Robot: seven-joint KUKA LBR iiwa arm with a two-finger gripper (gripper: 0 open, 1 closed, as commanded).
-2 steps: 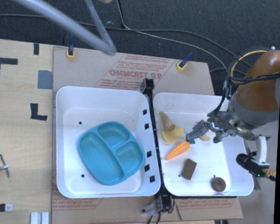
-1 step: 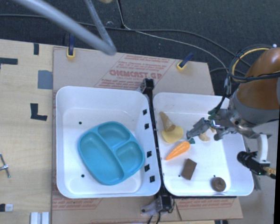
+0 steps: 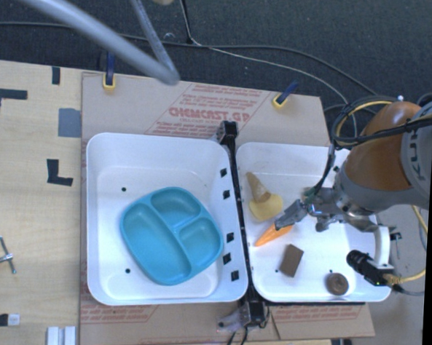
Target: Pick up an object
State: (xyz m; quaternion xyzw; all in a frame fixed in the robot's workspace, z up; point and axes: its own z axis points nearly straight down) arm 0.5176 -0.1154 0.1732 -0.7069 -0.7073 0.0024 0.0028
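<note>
Lying in the left bin [image 3: 98, 197]: a blue divided plate [image 3: 170, 235]. Right bin [image 3: 304, 155]: an orange carrot-shaped piece [image 3: 270, 236], tapered, beside the gripper [image 3: 292, 215]; finger state cannot be determined. Brown block [image 3: 291, 260] nearby.

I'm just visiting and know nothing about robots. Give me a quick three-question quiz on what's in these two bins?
1. True or false: the blue plate lies in the left bin.
2. Which lies nearest the end effector? A) carrot B) brown block C) round brown piece
3. Fill in: the plate has ___ compartments.

Key: 1 true; 2 A; 3 three.
</note>
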